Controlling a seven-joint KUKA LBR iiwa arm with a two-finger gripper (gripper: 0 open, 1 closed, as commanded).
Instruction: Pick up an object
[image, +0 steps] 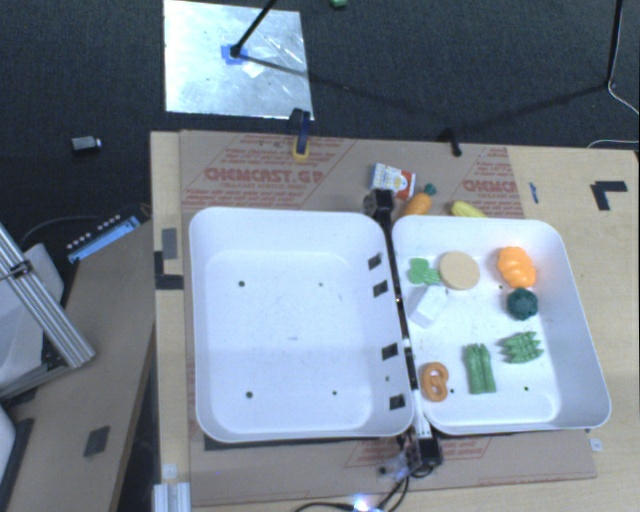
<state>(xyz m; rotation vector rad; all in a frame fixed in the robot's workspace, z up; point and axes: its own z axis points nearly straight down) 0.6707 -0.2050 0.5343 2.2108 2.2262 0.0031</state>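
— Which one did I fancy? 
— The orange pumpkin toy (516, 265), sitting in the right bin (575, 300) near its far corner, above the dark green ball (521, 303). It looked light, stiff and smooth; I judged a grip across its ribbed sides best. 
— And the claw? 
— I couldn't tell its state

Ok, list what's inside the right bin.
Right bin holds: tan disc, orange pumpkin-like toy, dark green ball, orange pretzel, several green pieces, a white block. Nothing visibly covered.
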